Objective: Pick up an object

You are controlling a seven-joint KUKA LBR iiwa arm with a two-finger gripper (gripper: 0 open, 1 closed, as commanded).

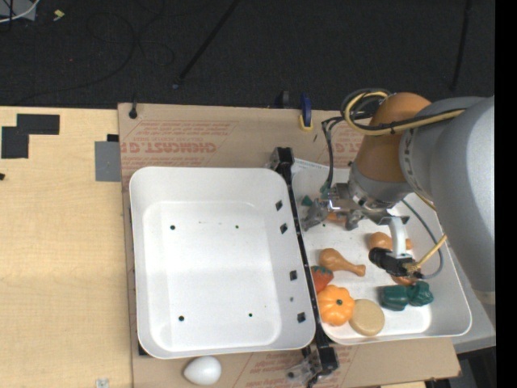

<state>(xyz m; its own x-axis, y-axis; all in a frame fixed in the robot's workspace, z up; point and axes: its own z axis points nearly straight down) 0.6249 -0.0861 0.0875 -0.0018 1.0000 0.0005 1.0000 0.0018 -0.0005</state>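
My gripper (329,208) is low over the far left part of the right bin (452,318), under the grey wrist with its orange band. In the bin nearer the camera lie a brown drumstick (342,261), an orange pumpkin (336,304), a beige round piece (367,318), a dark green thing (404,296) and a small red thing (321,277). An orange piece (379,239) is partly hidden by the wrist. The drumstick lies just in front of the gripper, apart from it. A small greenish thing (309,204) sits beside the gripper's tip.
The left bin (145,217) stands beside the right one, with a black divider rail (292,241) between them. A white egg (202,370) lies on the bench outside the left bin's near edge. The arm covers the right bin's far right side.
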